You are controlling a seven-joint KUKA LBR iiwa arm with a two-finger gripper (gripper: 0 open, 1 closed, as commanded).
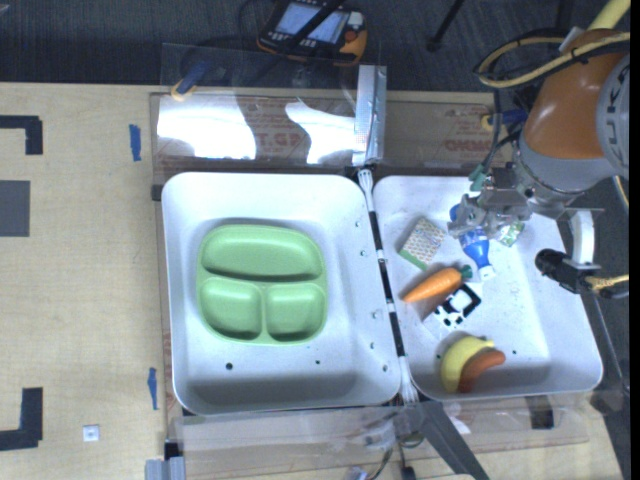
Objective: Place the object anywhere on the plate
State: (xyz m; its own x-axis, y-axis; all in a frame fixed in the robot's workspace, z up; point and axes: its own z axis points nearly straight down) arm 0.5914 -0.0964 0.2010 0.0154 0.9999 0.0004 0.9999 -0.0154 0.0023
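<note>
Carrot lies just below-left of the jaws — their state is unclear

Two white bins sit side by side on the worktop: the left bin and the right bin. The left bin holds one green plate with three compartments. The right bin holds one carrot, one yellow-and-red fruit piece, one pale checkered packet, one black-and-white tag and one small blue object.
</note>
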